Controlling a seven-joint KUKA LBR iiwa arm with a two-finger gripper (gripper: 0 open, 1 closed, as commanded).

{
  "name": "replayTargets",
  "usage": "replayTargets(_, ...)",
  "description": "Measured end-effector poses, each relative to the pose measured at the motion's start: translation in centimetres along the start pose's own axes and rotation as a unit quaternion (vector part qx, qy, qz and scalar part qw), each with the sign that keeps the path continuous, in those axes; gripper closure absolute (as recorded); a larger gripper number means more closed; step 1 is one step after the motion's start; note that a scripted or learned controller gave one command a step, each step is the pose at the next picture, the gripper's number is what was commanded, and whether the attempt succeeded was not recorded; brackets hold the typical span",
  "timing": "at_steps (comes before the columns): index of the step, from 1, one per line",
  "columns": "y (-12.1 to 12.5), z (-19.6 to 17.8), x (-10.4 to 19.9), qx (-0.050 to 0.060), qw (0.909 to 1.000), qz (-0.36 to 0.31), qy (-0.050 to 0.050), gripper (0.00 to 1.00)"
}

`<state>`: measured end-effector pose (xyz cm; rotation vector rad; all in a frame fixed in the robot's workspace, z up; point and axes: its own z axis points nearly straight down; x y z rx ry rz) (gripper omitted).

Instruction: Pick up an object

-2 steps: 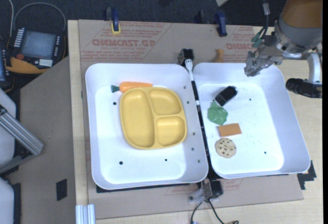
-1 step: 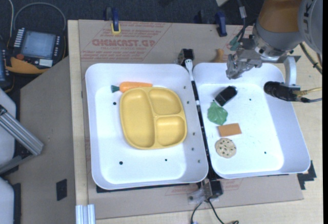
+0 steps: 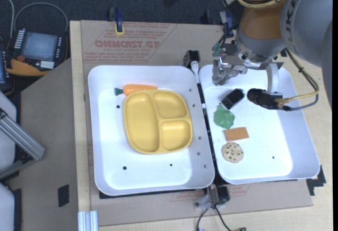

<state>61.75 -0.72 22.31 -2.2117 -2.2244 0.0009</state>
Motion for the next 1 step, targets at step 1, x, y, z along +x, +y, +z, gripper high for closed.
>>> replayTargets(1,-0.95,-0.2,6.2,0.0,1.0,0.0,0.0,1.0)
